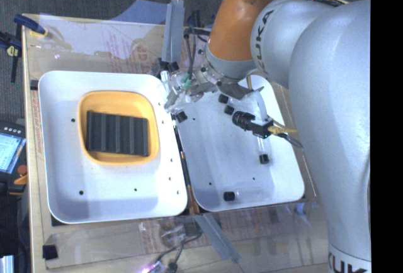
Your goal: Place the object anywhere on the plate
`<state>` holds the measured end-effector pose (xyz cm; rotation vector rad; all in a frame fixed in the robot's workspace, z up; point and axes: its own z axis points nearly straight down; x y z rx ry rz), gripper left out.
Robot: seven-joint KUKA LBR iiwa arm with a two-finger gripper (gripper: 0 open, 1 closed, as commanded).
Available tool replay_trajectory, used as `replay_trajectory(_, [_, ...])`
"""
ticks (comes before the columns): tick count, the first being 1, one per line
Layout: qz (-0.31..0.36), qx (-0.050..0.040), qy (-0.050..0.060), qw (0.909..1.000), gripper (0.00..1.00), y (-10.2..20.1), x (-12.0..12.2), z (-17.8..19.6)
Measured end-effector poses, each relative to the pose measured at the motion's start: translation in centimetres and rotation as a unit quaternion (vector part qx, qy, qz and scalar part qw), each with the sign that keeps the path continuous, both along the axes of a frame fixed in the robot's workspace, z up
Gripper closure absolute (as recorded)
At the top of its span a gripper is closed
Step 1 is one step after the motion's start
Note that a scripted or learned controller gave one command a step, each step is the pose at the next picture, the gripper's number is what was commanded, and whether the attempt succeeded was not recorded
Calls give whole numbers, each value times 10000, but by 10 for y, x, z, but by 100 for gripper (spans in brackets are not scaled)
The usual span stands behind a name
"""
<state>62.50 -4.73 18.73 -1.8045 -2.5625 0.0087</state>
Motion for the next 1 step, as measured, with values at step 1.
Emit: replay_trajectory(1, [0,-1,-4,10000,0,0,0,0])
